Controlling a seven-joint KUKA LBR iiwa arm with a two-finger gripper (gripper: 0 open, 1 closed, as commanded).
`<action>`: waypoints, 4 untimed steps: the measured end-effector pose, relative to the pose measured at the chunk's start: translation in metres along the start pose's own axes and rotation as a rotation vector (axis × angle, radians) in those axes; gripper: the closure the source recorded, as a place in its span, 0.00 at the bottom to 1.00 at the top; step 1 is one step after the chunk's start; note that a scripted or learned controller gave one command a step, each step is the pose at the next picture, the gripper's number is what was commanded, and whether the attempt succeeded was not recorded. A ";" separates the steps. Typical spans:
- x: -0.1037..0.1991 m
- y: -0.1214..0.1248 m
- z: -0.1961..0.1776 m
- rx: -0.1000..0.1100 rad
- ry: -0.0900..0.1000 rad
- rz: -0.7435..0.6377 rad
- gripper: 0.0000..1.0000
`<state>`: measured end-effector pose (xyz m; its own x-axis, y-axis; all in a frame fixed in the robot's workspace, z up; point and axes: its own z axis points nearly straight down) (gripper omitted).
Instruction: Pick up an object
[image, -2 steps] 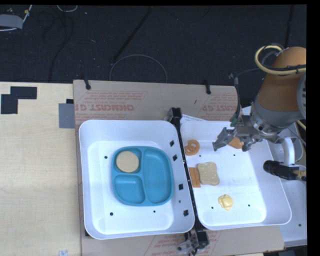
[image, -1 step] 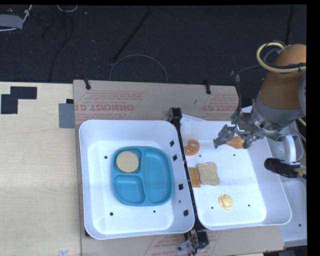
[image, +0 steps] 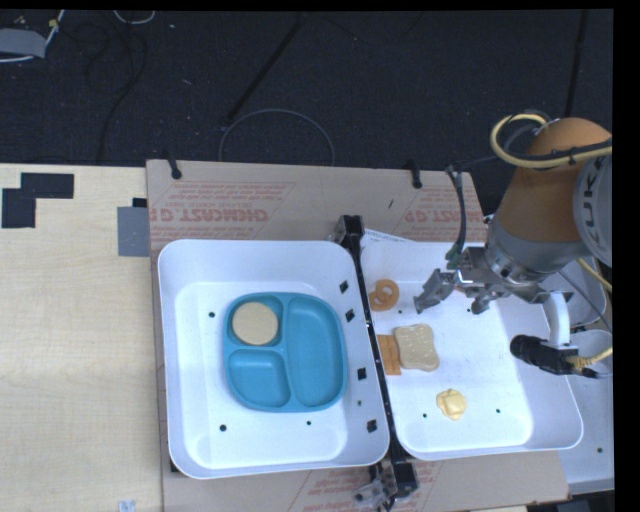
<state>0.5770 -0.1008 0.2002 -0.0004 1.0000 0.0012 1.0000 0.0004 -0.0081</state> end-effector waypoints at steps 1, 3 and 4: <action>-0.003 0.000 0.064 0.002 0.000 0.001 0.00; -0.005 0.000 0.103 -0.005 -0.002 0.009 1.00; -0.002 0.000 0.040 -0.010 -0.001 -0.001 1.00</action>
<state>0.5764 -0.1027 0.1601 -0.0013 1.0000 0.0000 1.0000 0.0013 0.0024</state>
